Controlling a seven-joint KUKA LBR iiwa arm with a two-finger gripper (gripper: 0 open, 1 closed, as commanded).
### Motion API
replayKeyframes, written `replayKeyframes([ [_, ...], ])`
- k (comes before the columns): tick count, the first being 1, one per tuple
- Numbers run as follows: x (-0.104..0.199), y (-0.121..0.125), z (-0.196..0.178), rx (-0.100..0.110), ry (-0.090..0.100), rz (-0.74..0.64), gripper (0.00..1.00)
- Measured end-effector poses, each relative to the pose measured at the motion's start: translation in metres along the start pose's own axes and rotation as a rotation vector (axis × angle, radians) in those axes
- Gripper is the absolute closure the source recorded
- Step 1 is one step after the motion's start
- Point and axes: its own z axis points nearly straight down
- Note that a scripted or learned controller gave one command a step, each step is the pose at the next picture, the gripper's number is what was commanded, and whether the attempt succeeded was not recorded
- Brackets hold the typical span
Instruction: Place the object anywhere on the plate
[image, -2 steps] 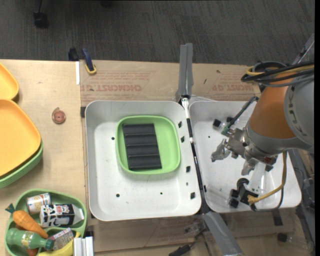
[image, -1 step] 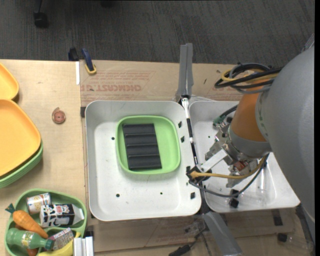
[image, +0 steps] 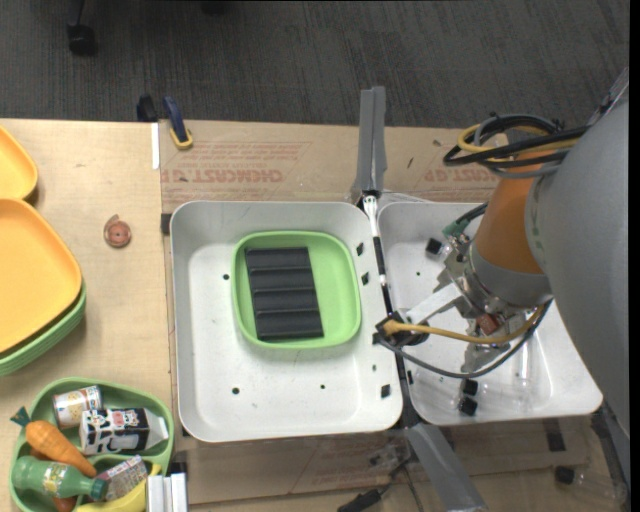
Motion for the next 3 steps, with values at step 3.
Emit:
replayKeyframes([
  [3,0.01,-0.028,0.019,0.002,-0.002,0.08,0.0],
])
